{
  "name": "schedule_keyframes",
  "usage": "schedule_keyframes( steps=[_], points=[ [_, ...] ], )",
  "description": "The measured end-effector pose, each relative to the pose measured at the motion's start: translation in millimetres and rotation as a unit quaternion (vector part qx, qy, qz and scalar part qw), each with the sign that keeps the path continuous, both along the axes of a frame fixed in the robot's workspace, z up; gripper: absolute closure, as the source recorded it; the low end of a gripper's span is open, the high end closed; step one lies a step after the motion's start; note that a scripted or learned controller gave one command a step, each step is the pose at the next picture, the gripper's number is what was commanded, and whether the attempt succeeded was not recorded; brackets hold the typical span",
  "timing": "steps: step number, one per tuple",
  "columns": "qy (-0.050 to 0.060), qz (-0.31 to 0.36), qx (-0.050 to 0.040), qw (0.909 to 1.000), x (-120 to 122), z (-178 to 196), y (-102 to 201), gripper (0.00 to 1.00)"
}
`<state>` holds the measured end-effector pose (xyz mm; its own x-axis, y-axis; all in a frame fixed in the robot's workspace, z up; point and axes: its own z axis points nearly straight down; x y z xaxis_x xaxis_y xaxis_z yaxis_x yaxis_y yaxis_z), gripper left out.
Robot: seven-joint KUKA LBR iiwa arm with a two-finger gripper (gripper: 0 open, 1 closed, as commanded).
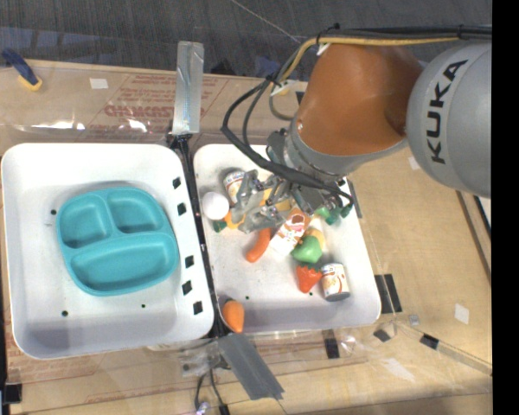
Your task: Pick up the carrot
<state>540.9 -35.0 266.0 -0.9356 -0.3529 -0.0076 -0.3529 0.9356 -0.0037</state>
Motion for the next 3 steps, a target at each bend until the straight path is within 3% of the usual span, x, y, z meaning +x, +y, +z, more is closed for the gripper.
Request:
schedule_keyframes(
  steps=[1,2,3],
  points=[
    [0.003,0.1,0.0004,0.9949,42.7,10.9,90.1,1.0],
    [0.003,0.128,-0.0012,0.9918,83.7,4.9,12.1,1.0],
    [-0.001,0.075,-0.0024,0.9972,116.5,118.6,-62.5,1.0]
  ],
)
